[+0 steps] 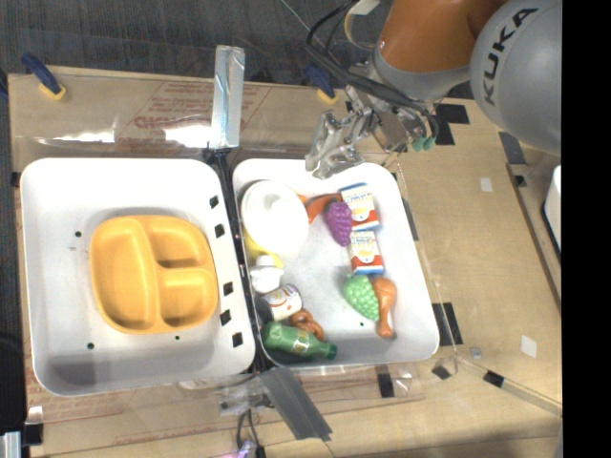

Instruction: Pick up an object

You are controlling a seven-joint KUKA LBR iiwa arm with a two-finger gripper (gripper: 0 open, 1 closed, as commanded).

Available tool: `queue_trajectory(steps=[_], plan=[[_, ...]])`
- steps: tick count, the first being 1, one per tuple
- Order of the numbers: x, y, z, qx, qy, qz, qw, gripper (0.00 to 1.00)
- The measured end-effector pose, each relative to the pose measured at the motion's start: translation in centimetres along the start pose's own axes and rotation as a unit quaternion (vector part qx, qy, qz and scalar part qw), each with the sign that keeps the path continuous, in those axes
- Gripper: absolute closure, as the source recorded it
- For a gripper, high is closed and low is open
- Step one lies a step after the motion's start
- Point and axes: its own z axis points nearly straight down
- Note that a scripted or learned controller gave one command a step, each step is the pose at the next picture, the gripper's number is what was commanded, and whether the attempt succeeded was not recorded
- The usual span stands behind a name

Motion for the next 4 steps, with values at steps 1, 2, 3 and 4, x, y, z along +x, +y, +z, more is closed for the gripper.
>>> queue_trajectory(steps=[1,2,3,4], plan=[[1.0,-2.7,0.1,0.002,-0.002,-0.122,0.9925,1.00],[0.8,-2.6,-1.1,0.003,-0.004,-0.123,0.9923,1.00],[1.6,-4.3,-1.2,0.003,-0.002,-0.227,0.9739,1.00],[1.4,-4.2,-2.4,0.005,-0.005,-0.228,0.9736,1.00]])
